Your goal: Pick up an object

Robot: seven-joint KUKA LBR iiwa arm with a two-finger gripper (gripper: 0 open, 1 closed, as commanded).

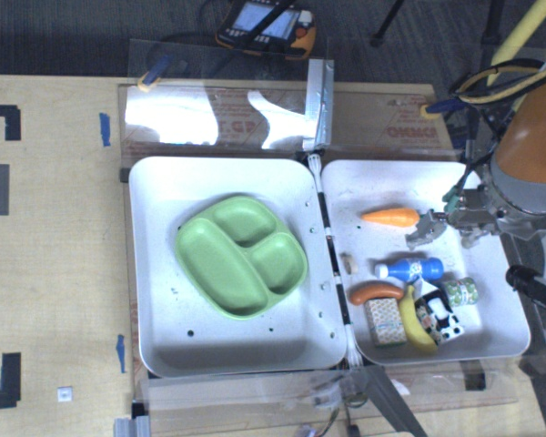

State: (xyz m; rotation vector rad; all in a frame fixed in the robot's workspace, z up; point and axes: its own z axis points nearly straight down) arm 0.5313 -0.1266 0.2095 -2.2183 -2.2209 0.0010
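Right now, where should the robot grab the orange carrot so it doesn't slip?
Probably around its thick middle, from straight above. The carrot lies flat in the right bin, long way left to right, so fingers closing across its narrow width should fit. It lies apart from the other toys, and the gripper is just beside its right end.

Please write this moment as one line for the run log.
gripper: beside carrot, right bin | holding: nothing seen | green divided plate: left bin

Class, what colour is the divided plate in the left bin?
Light green; the divided plate shows clearly in the camera view.
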